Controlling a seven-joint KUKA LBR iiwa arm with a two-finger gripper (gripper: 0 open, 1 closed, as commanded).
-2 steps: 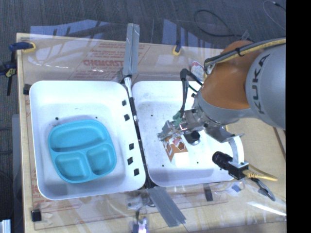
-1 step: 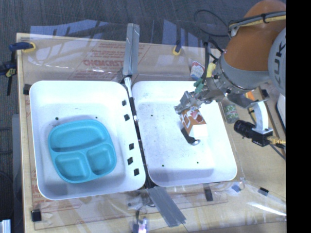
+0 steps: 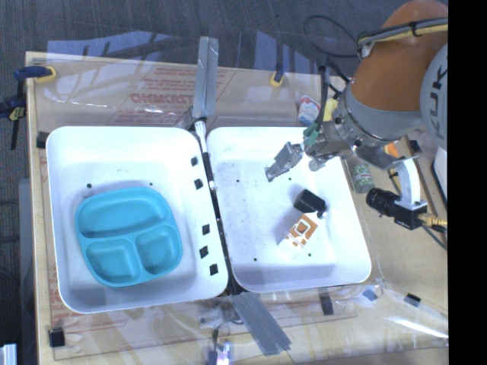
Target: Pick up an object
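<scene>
So you've got two white bins on the counter [image 3: 423, 295], and everything worth grabbing is in the right bin [image 3: 362, 251]. Count there: one small black block [image 3: 310, 201] and one orange and white packet [image 3: 299, 233], so two things total.

The black block lies flat around the middle of the bin floor, a bit towards the right. Its long axis runs mostly left to right, with the right end tipped slightly nearer. The packet sits just near of it, close but I can't tell if they're touching. It lies on a diagonal, with one end pointing near-left and the other far-right, up towards the block.

Your gripper [image 3: 275, 167] is over the far half of that same bin, angled down and to the left, with the tip left and far of the black block and apart from it. It's well apart from the packet too. From this angle you can't tell whether it's spread or pinched together.

The left bin [image 3: 55, 219] has just one thing in it: a blue plate [image 3: 128, 234] with three compartments, lying flat towards the near-left.
</scene>
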